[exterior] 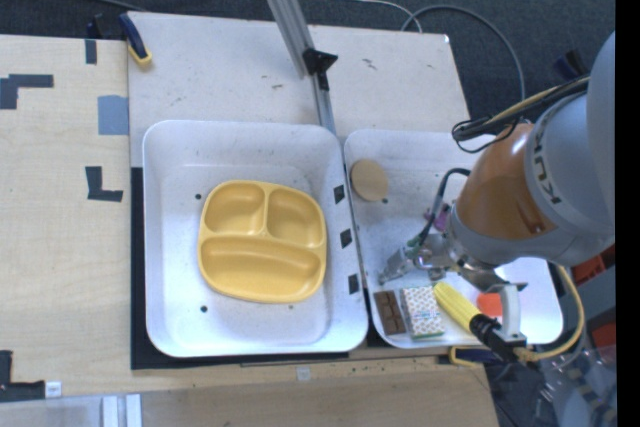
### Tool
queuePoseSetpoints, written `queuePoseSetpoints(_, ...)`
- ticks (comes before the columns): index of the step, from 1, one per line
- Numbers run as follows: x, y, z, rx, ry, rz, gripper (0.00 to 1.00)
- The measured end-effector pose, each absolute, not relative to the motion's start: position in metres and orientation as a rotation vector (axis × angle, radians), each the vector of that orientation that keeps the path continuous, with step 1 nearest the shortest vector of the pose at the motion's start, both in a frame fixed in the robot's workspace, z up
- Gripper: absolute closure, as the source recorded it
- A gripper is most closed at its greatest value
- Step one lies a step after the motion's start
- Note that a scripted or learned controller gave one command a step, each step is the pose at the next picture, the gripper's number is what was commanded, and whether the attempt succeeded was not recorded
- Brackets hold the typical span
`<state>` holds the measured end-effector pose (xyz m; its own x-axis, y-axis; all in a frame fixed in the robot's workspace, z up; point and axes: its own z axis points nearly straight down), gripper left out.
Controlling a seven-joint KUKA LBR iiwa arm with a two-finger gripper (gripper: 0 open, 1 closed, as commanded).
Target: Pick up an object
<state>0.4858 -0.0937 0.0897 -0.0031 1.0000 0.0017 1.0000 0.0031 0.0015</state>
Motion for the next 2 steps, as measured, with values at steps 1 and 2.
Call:
queuePoseSetpoints(1, 0.486, -0.091, 0.090, -2.221, -2.224, -0.003, 0.00)
queuePoseSetpoints(2, 0.486, -0.071, 0.193, -2.220, -2.228, -0.006, 0.00)
